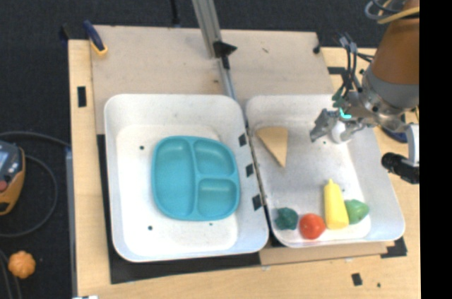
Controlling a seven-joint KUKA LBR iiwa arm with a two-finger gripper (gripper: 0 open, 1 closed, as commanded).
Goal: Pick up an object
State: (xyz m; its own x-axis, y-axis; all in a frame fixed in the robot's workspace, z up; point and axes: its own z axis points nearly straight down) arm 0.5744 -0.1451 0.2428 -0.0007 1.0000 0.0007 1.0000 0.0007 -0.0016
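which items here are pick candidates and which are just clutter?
Pick candidates, in the right bin under the pincer:
tan wedge
yellow bottle
red ball
dark green piece
light green piece

Lying about:
blue divided tray in the left bin
orange ball off the bench

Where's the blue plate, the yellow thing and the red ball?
Blue plate (195,177): camera view, its middle divider.
Yellow thing (334,204): camera view, middle of its body.
Red ball (311,225): camera view, its top.
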